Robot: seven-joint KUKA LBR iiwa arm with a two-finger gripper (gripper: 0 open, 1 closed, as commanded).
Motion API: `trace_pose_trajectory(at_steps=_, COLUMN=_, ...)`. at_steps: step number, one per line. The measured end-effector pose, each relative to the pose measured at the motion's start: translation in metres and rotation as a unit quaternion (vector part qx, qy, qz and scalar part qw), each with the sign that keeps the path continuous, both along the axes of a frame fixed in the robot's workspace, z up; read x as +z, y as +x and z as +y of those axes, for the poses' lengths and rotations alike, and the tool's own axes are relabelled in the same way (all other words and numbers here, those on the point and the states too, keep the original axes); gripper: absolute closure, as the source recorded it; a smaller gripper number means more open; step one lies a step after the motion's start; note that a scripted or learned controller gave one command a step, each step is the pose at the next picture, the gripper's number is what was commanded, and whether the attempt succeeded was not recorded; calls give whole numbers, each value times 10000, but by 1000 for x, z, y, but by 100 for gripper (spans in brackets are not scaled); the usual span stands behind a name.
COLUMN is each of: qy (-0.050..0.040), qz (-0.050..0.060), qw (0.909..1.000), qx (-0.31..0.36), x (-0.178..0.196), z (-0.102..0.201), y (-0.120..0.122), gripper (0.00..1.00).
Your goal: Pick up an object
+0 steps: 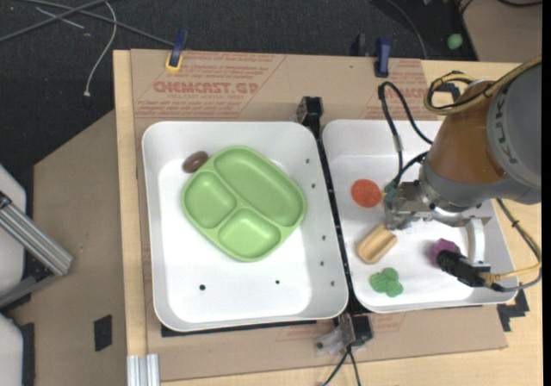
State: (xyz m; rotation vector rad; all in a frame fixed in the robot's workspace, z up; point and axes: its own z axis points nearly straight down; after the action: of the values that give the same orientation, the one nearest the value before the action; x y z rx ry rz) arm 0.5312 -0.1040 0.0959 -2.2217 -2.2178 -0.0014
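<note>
Hovering low over the right bin (344,203), the hand (399,214) is sitting right above the tan bread-like piece (376,244), which is lying tilted near the bin's middle, toward the left wall. From up here I cannot tell whether it is open or closed, because the wrist body is covering the tips.

For a clean pick, I'd say the descent needs to come straight down with the grip straddling the tan piece across its narrow width, not along its length, so it is not rolling away. The orange-red ball (366,193) is lying just beside it toward the bin's far edge, and the green leafy piece (386,282) is near the bin's near edge, so the approach should be staying between the two without nudging either.

As for the pose, the arm (482,152) is reaching in from the worktop's right edge, its orange band bending down toward the wrist, with black cabling trailing over the bin's far right corner.
</note>
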Motion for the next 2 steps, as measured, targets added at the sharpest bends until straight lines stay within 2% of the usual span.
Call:
trace_pose_trajectory(at_steps=1, qy=-18, qz=-36, qw=10000, qx=17, x=55, z=-3, y=11, gripper=100)
trace_pose_trajectory(at_steps=2, qy=-17, qz=-30, qw=10000, qx=11, x=102, z=-11, y=9, gripper=100)
